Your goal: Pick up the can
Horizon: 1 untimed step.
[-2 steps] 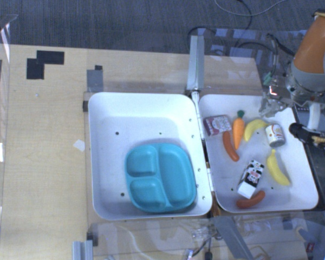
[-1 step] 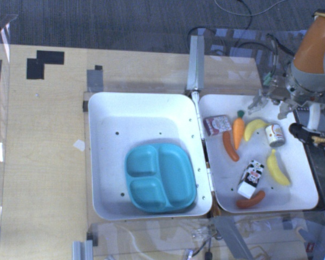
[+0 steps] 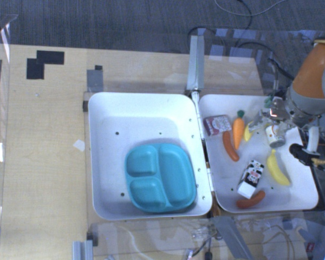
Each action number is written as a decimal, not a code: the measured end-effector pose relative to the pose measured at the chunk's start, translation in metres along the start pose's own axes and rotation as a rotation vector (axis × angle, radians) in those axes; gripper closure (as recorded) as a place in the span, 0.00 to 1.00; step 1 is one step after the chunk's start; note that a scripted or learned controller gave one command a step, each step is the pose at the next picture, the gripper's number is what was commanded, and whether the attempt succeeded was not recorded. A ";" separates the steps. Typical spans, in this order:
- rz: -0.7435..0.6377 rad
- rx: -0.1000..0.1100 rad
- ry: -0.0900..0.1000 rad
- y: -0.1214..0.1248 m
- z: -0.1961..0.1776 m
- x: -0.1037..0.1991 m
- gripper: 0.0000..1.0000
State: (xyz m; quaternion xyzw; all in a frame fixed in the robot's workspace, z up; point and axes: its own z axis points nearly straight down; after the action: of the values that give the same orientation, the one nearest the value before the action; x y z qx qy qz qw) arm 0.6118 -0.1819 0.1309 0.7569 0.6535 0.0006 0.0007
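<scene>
Right, I see the tool point(image 3: 281, 124) low over the right bin's point(image 3: 309, 202) far right side, can point(image 3: 275, 135) pinned tilted between its fingers. Banana point(image 3: 278, 168) just below, carrot point(image 3: 238, 131) left. Left bin point(image 3: 105, 110) has open floor around the blue tray point(image 3: 160, 176).

A pale wooden bench point(image 3: 43, 161) stands on dark grey carpet point(image 3: 124, 10); a loose cable point(image 3: 249, 7) lies there.

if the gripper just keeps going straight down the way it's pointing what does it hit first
Probably the can. The gripper sits over the right bin, and the small silver can lies right beneath it. Depth is hard to judge from this slanted view; the banana lies nearer the camera, off that line.
</scene>
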 end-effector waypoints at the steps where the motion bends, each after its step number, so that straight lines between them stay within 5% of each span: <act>1: 0.019 -0.026 -0.002 -0.001 0.012 -0.007 0.00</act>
State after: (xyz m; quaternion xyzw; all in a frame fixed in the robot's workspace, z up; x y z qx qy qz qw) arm 0.6099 -0.1890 0.1192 0.7630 0.6462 0.0086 0.0113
